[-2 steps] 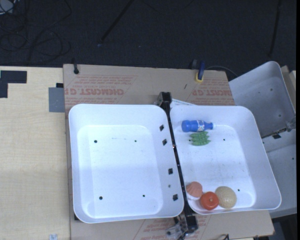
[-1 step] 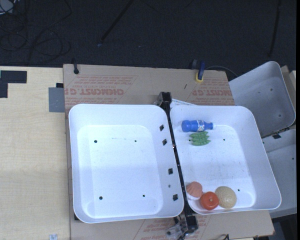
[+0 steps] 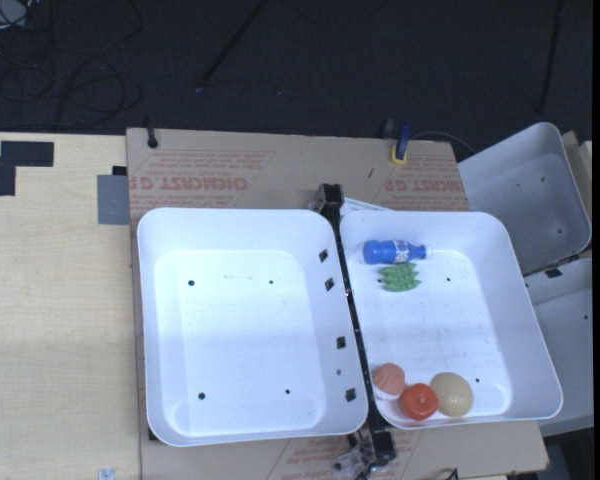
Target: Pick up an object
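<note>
Five objects lie untouched in the right bin [image 3: 525,298]: blue bottle [image 3: 392,252], green toy [image 3: 400,278] far; three round pieces near. Nothing lifted; jaws' state cannot be told.

Blue bottle [image 3: 392,252] lying flat, right bin, above green toy [image 3: 400,278]

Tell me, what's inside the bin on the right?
The right bin holds a blue bottle lying on its side, a green toy just below it, and a pink ball, red ball and tan ball clustered in the near corner. Nothing looks covered.
</note>
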### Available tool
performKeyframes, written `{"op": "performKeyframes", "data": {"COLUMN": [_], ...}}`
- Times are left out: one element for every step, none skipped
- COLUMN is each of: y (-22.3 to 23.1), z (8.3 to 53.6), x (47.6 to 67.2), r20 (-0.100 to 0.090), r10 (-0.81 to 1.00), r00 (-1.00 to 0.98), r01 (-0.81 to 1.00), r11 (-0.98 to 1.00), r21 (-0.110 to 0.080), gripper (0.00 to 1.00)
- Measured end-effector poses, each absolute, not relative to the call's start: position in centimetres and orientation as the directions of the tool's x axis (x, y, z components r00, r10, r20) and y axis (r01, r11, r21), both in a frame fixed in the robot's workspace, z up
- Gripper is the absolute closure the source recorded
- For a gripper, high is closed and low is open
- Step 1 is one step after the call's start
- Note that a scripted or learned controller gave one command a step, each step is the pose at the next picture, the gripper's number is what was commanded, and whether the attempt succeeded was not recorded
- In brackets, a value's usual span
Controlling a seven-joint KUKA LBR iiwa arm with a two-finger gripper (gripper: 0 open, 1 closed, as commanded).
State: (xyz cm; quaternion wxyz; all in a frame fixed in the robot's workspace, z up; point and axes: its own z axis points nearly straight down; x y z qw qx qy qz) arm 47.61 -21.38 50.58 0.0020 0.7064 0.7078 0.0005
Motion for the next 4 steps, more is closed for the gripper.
{"op": "performKeyframes", "data": {"y": [-21.3,-21.3,-21.4,-21.3], "z": [48.7,48.3,53.9,51.8], "x": [47.6,47.6,49.2,47.5], "r20": [0.000,0.000,-0.002,0.001], "r10": [1.000,1.000,1.000,1.000], "r00": [0.001,0.000,-0.002,0.001], "r01": [1.000,1.000,1.000,1.000], "r11": [-0.001,0.000,0.002,-0.001], "r21": [-0.003,-0.003,0.003,-0.004], "gripper": [1.00,1.00,1.00,1.00]}}
